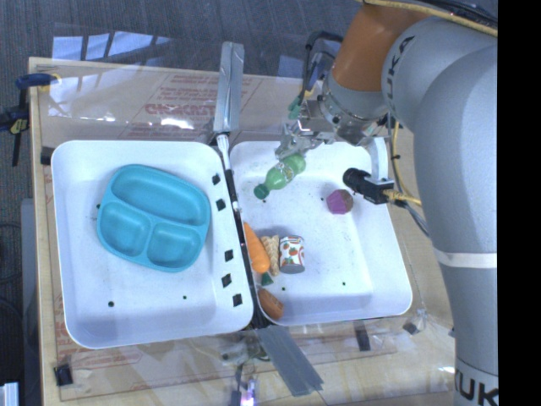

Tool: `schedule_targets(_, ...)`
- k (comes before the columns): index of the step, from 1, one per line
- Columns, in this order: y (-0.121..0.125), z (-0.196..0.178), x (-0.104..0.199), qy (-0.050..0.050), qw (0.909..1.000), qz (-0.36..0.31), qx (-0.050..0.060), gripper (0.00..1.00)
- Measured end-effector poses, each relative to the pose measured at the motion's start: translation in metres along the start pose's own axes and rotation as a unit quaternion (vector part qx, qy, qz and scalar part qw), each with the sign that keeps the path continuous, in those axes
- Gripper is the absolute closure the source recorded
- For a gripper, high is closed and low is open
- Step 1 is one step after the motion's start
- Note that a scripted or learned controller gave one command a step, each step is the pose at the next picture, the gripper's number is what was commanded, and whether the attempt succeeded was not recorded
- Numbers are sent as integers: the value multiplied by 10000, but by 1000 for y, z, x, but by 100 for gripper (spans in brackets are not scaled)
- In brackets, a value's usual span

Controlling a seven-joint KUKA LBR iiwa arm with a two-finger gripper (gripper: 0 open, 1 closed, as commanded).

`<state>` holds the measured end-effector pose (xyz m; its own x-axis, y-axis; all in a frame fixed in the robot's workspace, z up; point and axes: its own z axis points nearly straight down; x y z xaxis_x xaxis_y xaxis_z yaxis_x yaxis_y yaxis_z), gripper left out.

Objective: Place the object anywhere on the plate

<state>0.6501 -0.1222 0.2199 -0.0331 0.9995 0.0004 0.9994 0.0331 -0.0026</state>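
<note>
The two-finger gripper (pixel 297 146) was clenched on the small green plastic bottle (pixel 279 178), which was held tilted at the right white bin's (pixel 385 260) eleven o'clock. The blue three-compartment plate (pixel 154 216) was seen in the left white bin (pixel 76 303).

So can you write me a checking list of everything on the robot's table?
Surface: bench with two white bins; left bin, right bin.
Job's things: blue plate with three sections in the left bin; green bottle tilted between the gripper's fingers, above the right bin.
Clutter: purple ball, carrot, small can, orange piece in the right bin.
Grippers: gripper shut on the bottle.
Cables: black cables by the wrist.
Surroundings: grey carpet.
</note>
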Motion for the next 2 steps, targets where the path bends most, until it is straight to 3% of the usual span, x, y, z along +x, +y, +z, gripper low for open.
schedule_targets(1, -15, -14, 92, 1, 9996, -297, 5, 100)
schedule_targets(2, -15, -14, 92, -1, 9996, -293, 5, 0)
